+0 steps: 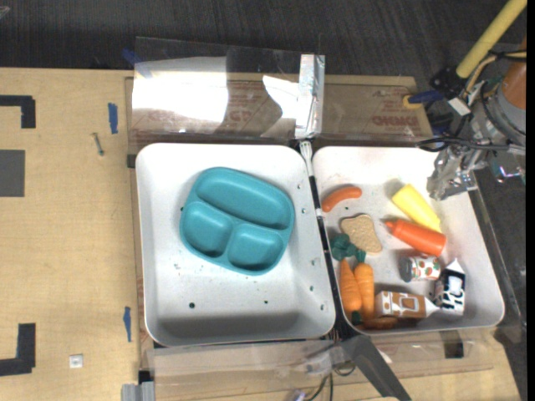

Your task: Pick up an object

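Observation:
My gripper (pixel 450 176) hangs over the far right corner of the right bin (pixel 489 249), with nothing visibly in it. Just left of it lies a yellow toy wedge (pixel 414 205). Below that sits an orange bottle-shaped toy (pixel 416 236). A red sausage (pixel 341 196) lies near the bin's far left side. A tan bread slice (pixel 363 232) and a small green piece (pixel 341 246) are in the middle left. Two carrots (pixel 357 285), a brown carton (pixel 403 304), a small can (pixel 420 266) and a black-and-white carton (pixel 451 291) crowd the near side.
The left bin (pixel 159 282) holds a teal divided plate (pixel 237 218). A clear plastic wall (pixel 309 98) stands behind the bins. The arm's cables and a yellow pole (pixel 493 27) rise at the upper right. Brown bench board (pixel 58 224) extends to the left.

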